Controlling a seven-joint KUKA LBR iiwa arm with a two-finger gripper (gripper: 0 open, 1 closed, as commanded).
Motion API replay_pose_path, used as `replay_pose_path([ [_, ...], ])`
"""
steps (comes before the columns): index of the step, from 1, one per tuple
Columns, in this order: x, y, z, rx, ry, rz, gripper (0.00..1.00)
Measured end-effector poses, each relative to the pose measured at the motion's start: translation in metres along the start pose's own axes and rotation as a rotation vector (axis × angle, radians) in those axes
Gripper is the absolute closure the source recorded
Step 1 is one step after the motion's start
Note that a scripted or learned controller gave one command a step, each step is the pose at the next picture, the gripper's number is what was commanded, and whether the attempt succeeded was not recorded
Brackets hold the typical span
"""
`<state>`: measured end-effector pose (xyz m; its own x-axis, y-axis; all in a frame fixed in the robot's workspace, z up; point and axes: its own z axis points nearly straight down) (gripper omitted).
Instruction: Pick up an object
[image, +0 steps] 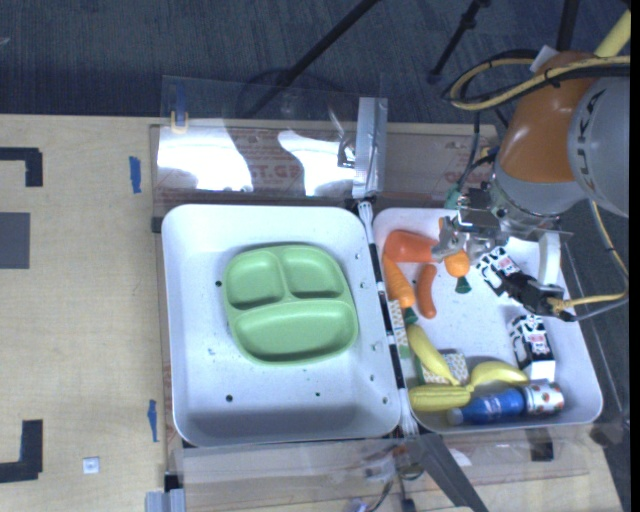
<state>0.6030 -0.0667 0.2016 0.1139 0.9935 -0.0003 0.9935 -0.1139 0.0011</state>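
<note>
My gripper hangs over the upper middle of the right bin. It is shut on a small round orange toy with a dark green tip pointing down, which sits between the fingertips. Just left of it lie a larger orange toy vegetable, a carrot and a reddish sausage shape. The grey arm with its orange band comes in from the upper right.
Two black-and-white toys lie right of the gripper. Bananas, a yellow corn cob and a blue bottle crowd the bin's front edge. The left bin holds a green divided plate.
</note>
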Motion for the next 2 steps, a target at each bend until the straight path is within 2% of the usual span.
replay_pose_path([
  [1,0.024,0.021,-0.040,-0.001,-0.001,0.098,1.00],
  [2,-0.006,0.020,-0.059,-0.003,-0.002,-0.195,1.00],
])
